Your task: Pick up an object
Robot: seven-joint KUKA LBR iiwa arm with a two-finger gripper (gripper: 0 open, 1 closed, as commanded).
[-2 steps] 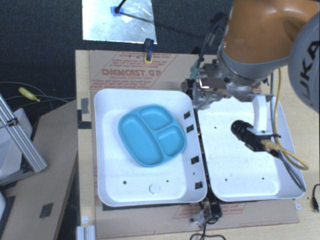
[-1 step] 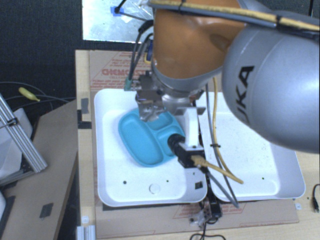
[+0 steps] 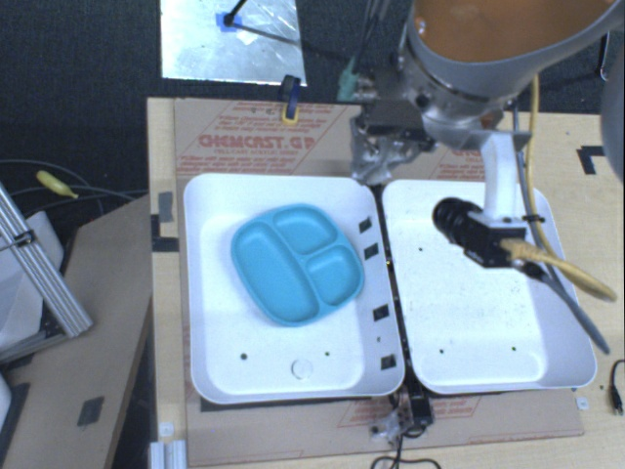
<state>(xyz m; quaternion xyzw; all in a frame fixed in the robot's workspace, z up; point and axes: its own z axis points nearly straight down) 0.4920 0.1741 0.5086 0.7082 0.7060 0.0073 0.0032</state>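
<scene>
A blue divided plate [image 3: 296,262] with three compartments lies flat in the middle of the left bin [image 3: 210,360]. My gripper [image 3: 375,164] hangs at the far edge of the bins, above the top end of the divider between them. It is beyond and to the right of the plate and apart from it. The big grey and orange arm [image 3: 498,18] above hides much of the gripper. Nothing shows held under it.
The right bin [image 3: 488,360] sits beside the left one on brown cardboard [image 3: 254,140]. A silver sheet [image 3: 229,27] lies beyond the bench, with a yellow and blue clamp [image 3: 290,101] near it. An aluminium frame [image 3: 34,272] stands at the left.
</scene>
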